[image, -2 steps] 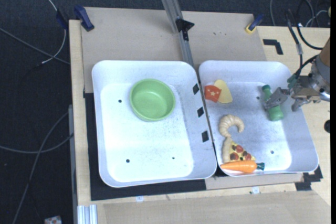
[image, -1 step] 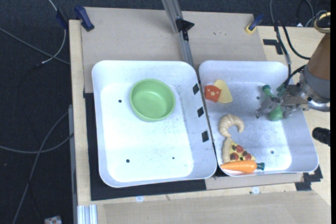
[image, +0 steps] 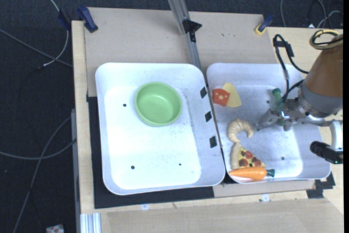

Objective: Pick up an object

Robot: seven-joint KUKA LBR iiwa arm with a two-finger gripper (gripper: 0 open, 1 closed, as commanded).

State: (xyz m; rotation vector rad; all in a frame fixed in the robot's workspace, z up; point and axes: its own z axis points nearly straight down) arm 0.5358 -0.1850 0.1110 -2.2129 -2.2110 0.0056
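Camera view: two-finger gripper (image: 267, 121) was seen with fingers parted, nothing held; beige plastic croissant (image: 240, 129) lay just left.

The arm (image: 325, 82) reaches in from the right, orange band above the grey wrist, its hand (image: 260, 125) lowered and pointing left, gripping nothing.
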